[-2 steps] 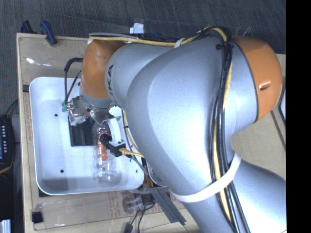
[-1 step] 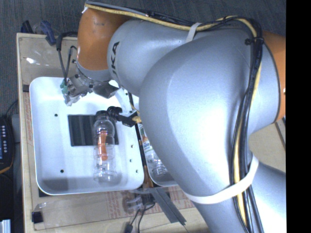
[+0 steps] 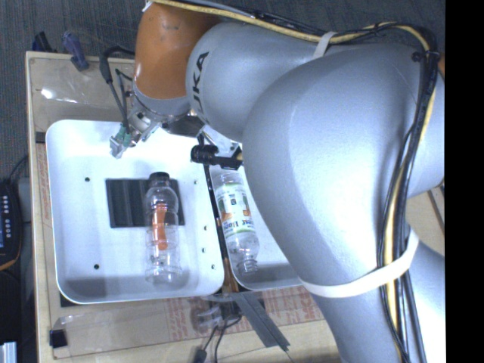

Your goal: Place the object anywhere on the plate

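Grey arm (image 3: 318,150) slants over the bins, its hand (image 3: 121,141), grip unclear, above the left bin (image 3: 68,203).

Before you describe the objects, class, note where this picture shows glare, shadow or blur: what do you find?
In the camera view, the huge grey arm near the lens looks soft and slightly blurred; the shallow white left bin is brightly lit, almost washed out; highlights glint on the clear plastic bottle lying across the dark rectangular plate; the pincer is small and indistinct.

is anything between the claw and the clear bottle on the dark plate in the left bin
Nothing visible. The claw hovers at the left bin's upper corner; bare white floor separates it from the clear bottle, which already lies across the dark plate.
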You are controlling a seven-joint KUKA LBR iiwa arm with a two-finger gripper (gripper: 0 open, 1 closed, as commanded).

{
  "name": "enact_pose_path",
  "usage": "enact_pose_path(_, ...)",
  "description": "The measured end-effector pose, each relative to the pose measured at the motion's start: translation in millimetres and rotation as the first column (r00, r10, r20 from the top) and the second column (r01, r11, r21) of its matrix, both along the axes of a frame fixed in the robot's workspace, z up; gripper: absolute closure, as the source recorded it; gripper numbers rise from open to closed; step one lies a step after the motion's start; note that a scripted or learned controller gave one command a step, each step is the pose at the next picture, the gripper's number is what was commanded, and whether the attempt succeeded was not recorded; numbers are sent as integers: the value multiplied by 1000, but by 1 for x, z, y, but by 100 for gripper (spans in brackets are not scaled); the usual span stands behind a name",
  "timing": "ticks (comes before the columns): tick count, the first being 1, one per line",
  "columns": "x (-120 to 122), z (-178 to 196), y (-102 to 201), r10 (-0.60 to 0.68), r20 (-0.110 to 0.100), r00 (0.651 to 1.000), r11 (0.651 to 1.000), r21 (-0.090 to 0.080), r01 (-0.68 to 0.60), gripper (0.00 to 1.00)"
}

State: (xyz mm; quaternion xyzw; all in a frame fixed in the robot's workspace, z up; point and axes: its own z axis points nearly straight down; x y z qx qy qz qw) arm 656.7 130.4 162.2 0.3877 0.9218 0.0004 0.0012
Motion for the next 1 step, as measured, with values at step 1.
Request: enact_pose_path(1,0,0,0,0,0,1000,1000,0,0,0)
